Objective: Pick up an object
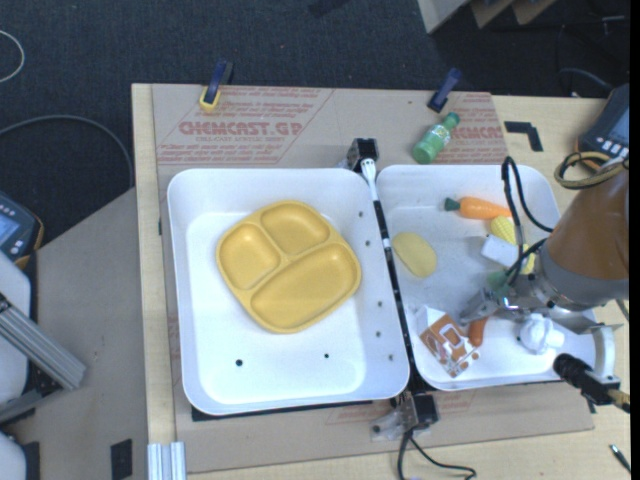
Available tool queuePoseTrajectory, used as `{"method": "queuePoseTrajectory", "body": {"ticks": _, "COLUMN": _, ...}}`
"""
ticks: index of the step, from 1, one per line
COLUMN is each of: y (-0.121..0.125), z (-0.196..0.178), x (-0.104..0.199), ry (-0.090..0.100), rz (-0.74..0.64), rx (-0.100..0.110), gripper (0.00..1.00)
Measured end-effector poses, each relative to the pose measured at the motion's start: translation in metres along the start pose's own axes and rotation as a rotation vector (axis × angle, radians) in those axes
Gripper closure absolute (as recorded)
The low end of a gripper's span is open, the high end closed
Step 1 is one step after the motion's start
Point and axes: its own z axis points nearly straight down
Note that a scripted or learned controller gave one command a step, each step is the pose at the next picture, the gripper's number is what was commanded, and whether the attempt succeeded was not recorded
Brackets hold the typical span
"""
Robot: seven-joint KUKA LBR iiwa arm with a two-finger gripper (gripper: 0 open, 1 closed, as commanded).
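Reaching in from the right, the grey arm (590,238) with its orange band leans low over the right bin (430,193); its hand (490,303) hangs at the bin's near right part, pointed down and leftward; whether the hand is apart or together cannot be told, since the metal parts there blur into one another. Just beside the hand lies a small orange-brown sausage-shaped piece (477,330), and left of that a flat white and orange packet (446,342) rests tilted on the bin floor; a white rounded object (535,336) sits just right of the hand. Farther back in the same bin are a pale yellow lemon-shaped piece (414,253), an orange carrot (480,207) with a green tip, and a yellow piece (504,230) partly behind the arm's cable. The left bin (190,268) holds a yellow divided plate (288,265); a green bottle (434,140) lies on the tabletop (150,168) beyond the bins.
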Motion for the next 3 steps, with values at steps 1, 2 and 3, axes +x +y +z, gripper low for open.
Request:
{"method": "queuePoseTrajectory", "body": {"ticks": 1, "y": -0.009, "z": 0.0, "x": 0.045, "ry": -0.001, "rz": -0.004, "rx": -0.004, "gripper": 0.0}}
{"method": "queuePoseTrajectory", "body": {"ticks": 2, "y": -0.008, "z": -0.011, "x": 0.043, "ry": -0.004, "rz": 0.0, "rx": -0.008, "gripper": 1.0}}
{"method": "queuePoseTrajectory", "body": {"ticks": 3, "y": 0.082, "z": -0.107, "x": 0.117, "ry": -0.003, "rz": -0.013, "rx": -0.024, "gripper": 1.0}}
